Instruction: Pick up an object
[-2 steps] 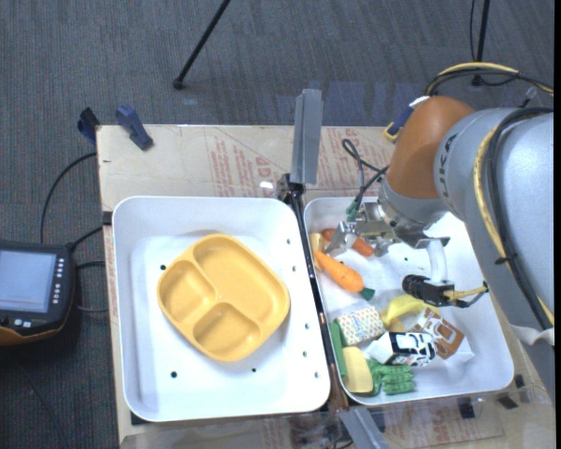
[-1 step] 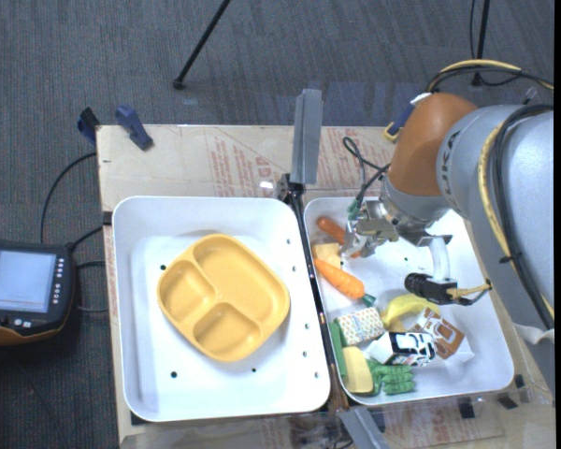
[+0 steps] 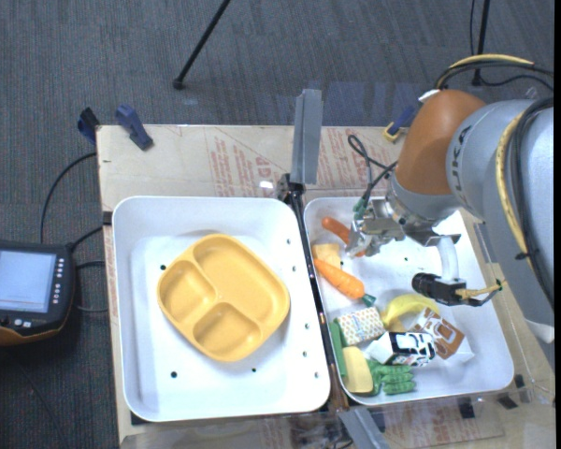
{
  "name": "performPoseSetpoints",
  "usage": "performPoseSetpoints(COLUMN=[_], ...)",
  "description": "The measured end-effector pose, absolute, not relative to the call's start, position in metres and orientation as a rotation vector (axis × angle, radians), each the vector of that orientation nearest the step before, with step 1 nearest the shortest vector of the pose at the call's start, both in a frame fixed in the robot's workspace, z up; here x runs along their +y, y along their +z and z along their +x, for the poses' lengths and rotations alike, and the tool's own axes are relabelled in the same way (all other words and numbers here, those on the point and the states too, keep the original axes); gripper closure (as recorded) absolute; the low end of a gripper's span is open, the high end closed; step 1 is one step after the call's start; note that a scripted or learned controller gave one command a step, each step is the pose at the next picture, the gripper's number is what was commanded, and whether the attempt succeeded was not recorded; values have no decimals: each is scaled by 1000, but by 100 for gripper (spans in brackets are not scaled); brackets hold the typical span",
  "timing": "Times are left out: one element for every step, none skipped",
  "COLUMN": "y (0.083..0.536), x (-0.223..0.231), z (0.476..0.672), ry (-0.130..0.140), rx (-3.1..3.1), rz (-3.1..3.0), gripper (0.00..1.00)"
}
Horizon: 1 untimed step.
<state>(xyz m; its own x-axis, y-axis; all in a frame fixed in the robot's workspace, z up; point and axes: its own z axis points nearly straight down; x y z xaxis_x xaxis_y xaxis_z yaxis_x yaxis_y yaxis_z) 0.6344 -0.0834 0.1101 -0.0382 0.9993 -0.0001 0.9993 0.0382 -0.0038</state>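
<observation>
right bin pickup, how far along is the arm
Done: the arm has reached into the right bin, and its pincer sits low over the far left part, near the carrots. In hand: nothing visibly lifted; whether the pincer has hold of anything cannot be told. Left: grip and raise one item. The banana and other toys lie in the bin, and the yellow divided plate sits in the left bin.
</observation>
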Motion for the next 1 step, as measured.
performPoseSetpoints(y=[188], x=[-6], z=[637], ry=[-4], rx=[-2244], rz=[-2199], gripper=[100])
